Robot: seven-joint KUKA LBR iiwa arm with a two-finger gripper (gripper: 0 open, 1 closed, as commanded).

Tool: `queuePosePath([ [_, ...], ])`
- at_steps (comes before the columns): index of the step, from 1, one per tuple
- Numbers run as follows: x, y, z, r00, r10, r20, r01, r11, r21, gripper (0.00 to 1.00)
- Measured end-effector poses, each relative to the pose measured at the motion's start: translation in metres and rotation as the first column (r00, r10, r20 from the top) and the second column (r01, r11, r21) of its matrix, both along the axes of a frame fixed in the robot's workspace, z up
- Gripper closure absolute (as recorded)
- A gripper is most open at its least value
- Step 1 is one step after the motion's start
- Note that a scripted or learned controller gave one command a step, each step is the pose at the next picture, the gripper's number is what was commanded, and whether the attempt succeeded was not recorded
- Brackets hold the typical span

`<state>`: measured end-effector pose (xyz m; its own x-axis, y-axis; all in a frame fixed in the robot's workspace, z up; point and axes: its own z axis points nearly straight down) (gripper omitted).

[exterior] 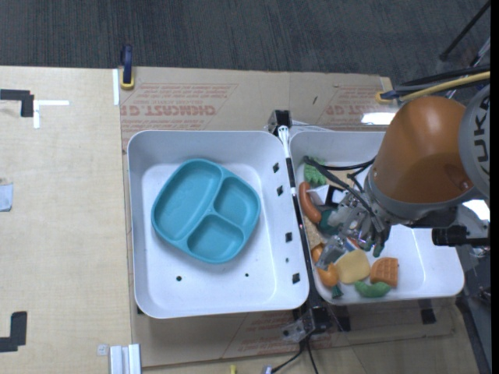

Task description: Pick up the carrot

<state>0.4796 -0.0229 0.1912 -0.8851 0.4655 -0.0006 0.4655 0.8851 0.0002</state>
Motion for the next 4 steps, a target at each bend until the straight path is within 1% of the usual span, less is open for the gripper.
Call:
queuePosePath([
  [1, 0.0, 0.018, 0.0, 0.974, 0.226, 0.001, -0.226, 0.974, 0.0, 0.0],
  [2, 0.0, 0.012, 0.0, 0.868, 0.496, 0.002, -0.496, 0.868, -0.001, 0.0],
  [3, 0.002, 0.068, 0.0, 0.988, 0.153, 0.002, -0.153, 0.988, -0.001, 0.0],
  [4, 0.054, 0.016, 0.0, 1.0, 0.027, 0.003, -0.027, 1.0, -0.002, 0.0],
])
